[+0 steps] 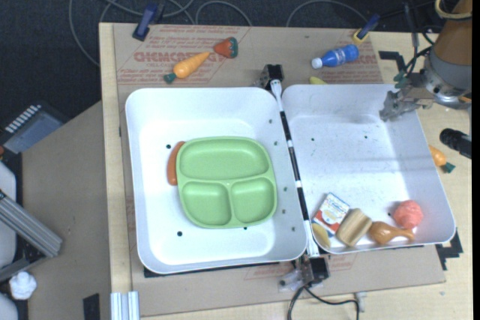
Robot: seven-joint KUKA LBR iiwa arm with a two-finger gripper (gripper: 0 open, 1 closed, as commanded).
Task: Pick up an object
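- Nearest the camera, the right bin (375, 161) keeps its objects bunched in its 6 o'clock corner: a small white and red packet (331, 210), a tan cylinder-like piece (352, 227) touching it, a brown curved toy (388, 234) beside that, and a pink lumpy item (408, 213) at the 5 o'clock end of the row.
- A sliver of yellow shows under the packet's lower edge; what it is cannot be made out.
- The left bin (150, 161) holds a green divided tray (225, 180) lying flat near its middle, three compartments facing up.
- An orange-red object (172, 162) peeks out from beneath the tray at its 9 o'clock edge, mostly hidden.
- The two bins sit side by side, their rims touching along a dark seam with clips at both ends.
- The gripper (397, 103) hangs over the right bin's 2 o'clock corner, well apart from the bunched objects; it looks empty, though whether the fingers are spread or together cannot be told from this angle.
- The grey arm (450, 75) comes in from 3 o'clock just behind it.
- Farther back, on the brown bench board (247, 41), a toy carrot (191, 64) lies at about 11 o'clock of the left bin.
- A blue and white bottle (336, 56) lies on its side at 12 o'clock of the right bin.
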